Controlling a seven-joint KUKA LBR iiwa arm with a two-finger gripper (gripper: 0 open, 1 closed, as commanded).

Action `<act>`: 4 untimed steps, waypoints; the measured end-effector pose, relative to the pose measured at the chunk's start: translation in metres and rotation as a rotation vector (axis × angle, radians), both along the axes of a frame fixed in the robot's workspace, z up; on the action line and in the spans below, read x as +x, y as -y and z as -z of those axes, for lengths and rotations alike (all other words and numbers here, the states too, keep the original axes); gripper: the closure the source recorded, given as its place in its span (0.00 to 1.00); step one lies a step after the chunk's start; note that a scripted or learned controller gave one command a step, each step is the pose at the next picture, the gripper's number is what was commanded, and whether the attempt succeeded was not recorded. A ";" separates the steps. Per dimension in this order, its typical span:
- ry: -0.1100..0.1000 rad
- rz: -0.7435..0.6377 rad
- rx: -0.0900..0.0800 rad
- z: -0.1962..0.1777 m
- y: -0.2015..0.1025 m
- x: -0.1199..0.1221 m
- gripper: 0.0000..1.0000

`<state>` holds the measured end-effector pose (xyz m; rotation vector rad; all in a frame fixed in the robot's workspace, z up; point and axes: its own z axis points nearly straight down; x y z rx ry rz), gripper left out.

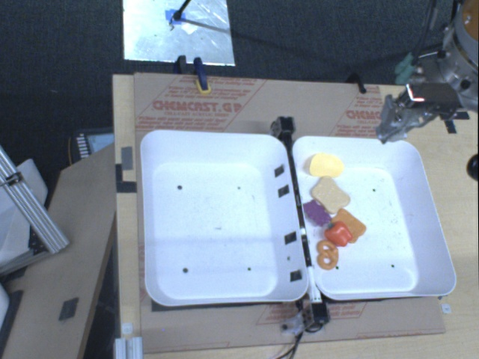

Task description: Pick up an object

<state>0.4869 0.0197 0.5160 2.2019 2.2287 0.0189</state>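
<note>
The brown board [247, 99] under both bins bears red print reading "CHEMCAST GP", once behind the left bin and again, partly hidden, behind the right one. The left bin [217, 215], well to the left of the gripper and nearer the camera, has a bare white floor marked by a few small dark dots. The right bin [389, 230] lies just below the gripper [393, 126], which hangs above that bin's far right corner; whether it is open or closed cannot be told. All the objects sit in a cluster along this bin's left side, well apart from the gripper: a yellow round piece [326, 164] farthest back, a tan slice of bread [330, 194] just in front of it, a purple piece [317, 213], an orange piece [352, 223], a red piece [338, 234] touching it, and a small orange pretzel shape [327, 256] nearest the camera.
</note>
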 end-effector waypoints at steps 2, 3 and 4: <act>-0.003 0.001 0.003 0.011 -0.122 0.000 1.00; -0.009 0.004 0.001 -0.021 -0.184 -0.001 1.00; -0.024 0.010 -0.006 0.194 -0.202 -0.002 1.00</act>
